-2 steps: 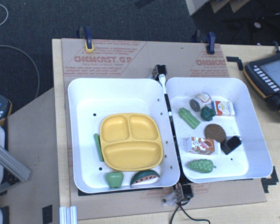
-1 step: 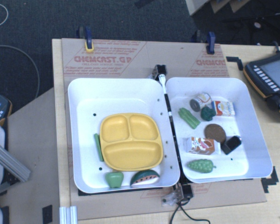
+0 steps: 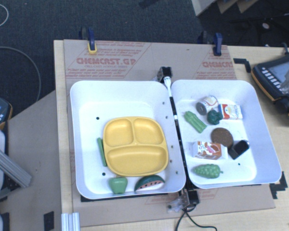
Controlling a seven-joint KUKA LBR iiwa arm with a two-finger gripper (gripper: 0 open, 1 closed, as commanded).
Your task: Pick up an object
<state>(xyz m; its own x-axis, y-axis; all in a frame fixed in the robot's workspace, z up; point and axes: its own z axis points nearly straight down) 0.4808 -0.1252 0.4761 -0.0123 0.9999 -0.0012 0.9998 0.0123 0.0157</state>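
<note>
Objects for picking lie loose in both bins, and we judge any of them a fair target; none is lifted yet. We cannot tell the state of the gripper.

Cardboard sheet point(image 3: 135, 61) covers the bench, pinned at the far edge by two blue clamps point(image 3: 91, 40), presumably so the bins do not slide. On it the left bin point(image 3: 84, 129) and the right bin point(image 3: 262, 134) sit touching along their inner rims.

In the left bin the yellow divided plate point(image 3: 135, 146) takes the middle and crowds its neighbours: a green strip point(image 3: 101, 151) lies along its left edge, and a watermelon slice point(image 3: 150, 182) and a green wedge point(image 3: 118, 184) sit just beside its near edge, close to the bin wall. We judge those hard to grasp cleanly.

The right bin holds smaller things with more room. The green grapes point(image 3: 206, 171) lie alone near the front. The red-and-white packet point(image 3: 208, 150), brown disc point(image 3: 222, 136) and black block point(image 3: 239, 148) cluster closely. Farther back the green pod point(image 3: 195, 121) lies apart, while the small carton point(image 3: 229, 111), can point(image 3: 207, 104) and dark teal piece point(image 3: 214, 116) huddle together.
</note>
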